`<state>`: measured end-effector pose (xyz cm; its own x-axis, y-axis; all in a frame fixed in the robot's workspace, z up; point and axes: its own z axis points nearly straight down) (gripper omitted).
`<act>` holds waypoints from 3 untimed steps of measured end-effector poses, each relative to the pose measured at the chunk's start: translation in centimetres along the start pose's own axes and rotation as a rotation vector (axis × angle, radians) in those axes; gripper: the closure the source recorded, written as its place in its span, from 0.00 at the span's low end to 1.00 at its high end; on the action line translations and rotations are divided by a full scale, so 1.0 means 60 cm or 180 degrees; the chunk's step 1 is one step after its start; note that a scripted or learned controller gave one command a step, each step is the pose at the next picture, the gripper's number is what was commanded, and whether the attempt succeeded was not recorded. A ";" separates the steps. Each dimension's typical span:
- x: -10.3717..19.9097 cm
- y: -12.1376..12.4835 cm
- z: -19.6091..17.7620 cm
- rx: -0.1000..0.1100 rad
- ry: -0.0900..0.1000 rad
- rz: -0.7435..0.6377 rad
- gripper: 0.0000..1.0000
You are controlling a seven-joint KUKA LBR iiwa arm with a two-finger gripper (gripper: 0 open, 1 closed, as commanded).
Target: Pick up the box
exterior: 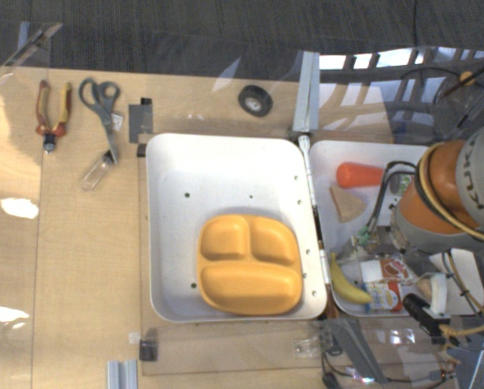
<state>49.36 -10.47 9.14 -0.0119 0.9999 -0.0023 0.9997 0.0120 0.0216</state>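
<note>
The arm (456, 193) is a thick, rounded body of smooth grey casing, with a broad orange band (436, 186) wrapped round it above the wrist. Dark letters stand on the grey shell near the picture's right edge (only part of the maker's name can be read). A thin black cable (385, 186) loops out from the casing beside the band, and further black and yellowish cables (456, 324) trail below it.

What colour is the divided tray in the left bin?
Yellow-orange tray, seen in the camera view.
</note>
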 end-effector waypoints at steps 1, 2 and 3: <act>0.005 -0.006 -0.058 0.0042 0.0013 -0.1259 0.00; -0.023 -0.004 0.001 0.0022 0.0006 -0.0956 0.00; 0.015 -0.001 0.001 0.0001 -0.0016 -0.0286 0.00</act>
<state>49.30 -9.60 9.11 -0.1015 0.9948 -0.0092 0.9946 0.1017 0.0208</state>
